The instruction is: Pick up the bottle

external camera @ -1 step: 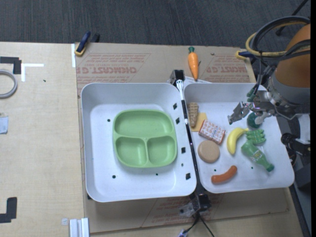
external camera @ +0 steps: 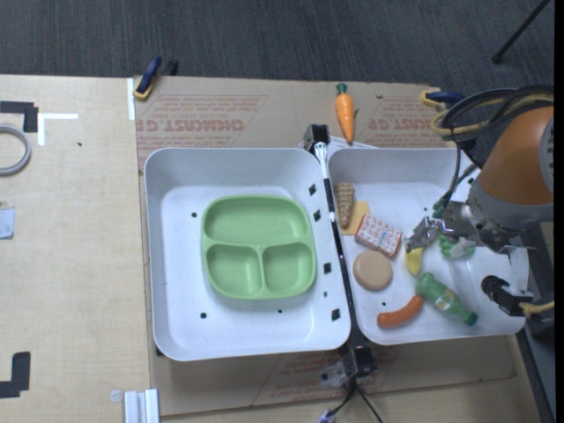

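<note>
Near-right in the right bin (external camera: 414, 167): green bottle (external camera: 445, 298), lying flat; prob. light, stiff, slick, so grip mid-body. Pincer (external camera: 429, 233) hovers just beyond; finger state can't be told.

Even, fairly bright overhead light; the white bins (external camera: 167, 236) look near blown out, with soft shadows beneath their rims. The image is slightly soft and grainy, and the dark floor (external camera: 264, 16) shows little detail.
</note>
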